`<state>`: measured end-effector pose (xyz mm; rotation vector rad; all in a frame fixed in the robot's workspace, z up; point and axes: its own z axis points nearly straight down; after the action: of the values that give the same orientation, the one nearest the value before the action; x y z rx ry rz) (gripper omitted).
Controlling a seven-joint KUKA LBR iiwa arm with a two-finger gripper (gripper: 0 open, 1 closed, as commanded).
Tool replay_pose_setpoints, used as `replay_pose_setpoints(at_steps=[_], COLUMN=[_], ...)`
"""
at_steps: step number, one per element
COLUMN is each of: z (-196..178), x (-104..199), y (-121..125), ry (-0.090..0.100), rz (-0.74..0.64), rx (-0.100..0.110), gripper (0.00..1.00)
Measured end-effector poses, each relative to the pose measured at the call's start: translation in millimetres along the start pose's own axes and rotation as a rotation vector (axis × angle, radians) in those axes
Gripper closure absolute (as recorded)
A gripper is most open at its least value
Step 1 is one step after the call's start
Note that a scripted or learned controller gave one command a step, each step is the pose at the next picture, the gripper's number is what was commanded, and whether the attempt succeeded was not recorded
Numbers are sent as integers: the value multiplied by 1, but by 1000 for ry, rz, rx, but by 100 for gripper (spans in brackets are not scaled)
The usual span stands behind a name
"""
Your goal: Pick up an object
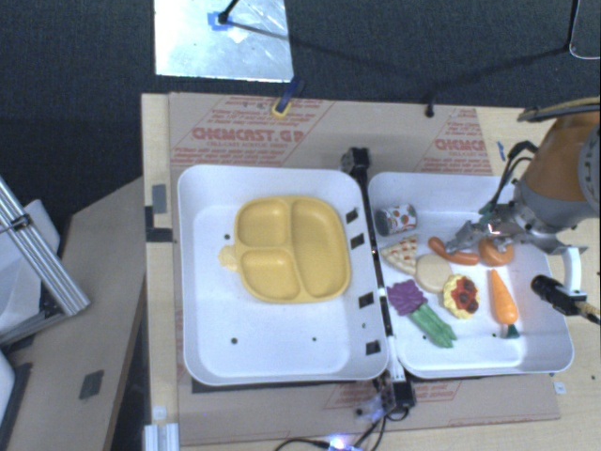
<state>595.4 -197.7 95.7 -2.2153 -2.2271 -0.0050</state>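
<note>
Green bean [433, 325] is lying near; gripper [477, 241], state unclear, is hovering between sausage [451, 250] and donut [497, 251].

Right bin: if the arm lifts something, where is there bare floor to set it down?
The right white bin is crowded mid-floor: small can, pizza slice, sausage, round cookie, orange carrot, purple grapes. Bare strips run along its far wall and near-right corner. The left white bin is bare around the yellow divided plate, widest along its near edge.
</note>
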Motion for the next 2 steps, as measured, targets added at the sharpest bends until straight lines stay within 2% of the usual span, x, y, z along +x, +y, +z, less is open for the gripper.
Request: replay_pose_setpoints(at_steps=[1, 2], z=[5, -8], x=[1, 0], y=[4, 7], ry=[1, -7], rz=[-1, -2], rx=[-6, -19], gripper=[0, 100])
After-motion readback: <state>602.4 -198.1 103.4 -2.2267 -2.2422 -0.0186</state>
